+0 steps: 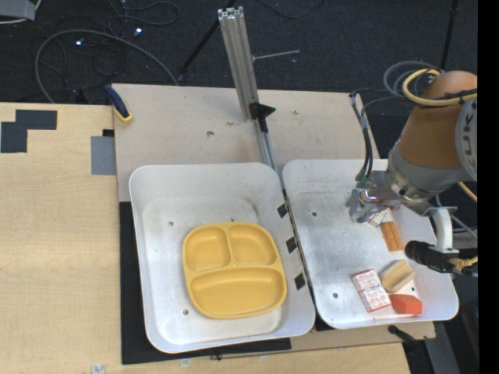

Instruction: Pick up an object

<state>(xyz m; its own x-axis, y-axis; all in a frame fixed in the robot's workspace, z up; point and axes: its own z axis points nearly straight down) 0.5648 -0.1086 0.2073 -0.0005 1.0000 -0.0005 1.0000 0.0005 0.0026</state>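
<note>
My gripper (365, 207) hangs low over the upper right part of the right bin (327, 244), under the grey and orange arm (437, 135). An orange-brown stick-shaped object (392, 236) lies just to the lower right of the gripper, its upper end close to or touching the gripper's tip. Toward the bin's front right corner lie a tan block (396, 274), a red-and-white box (370, 290) and an orange-red piece (406, 305). The arm's wrist hides the bin floor right under it.
The left bin (156, 287) holds a yellow divided plate (233, 269). A metal post (240, 61) rises behind the two bins. Black clips (290, 244) sit along the seam between the bins. A black part (433, 255) of the arm juts over the right bin's right edge.
</note>
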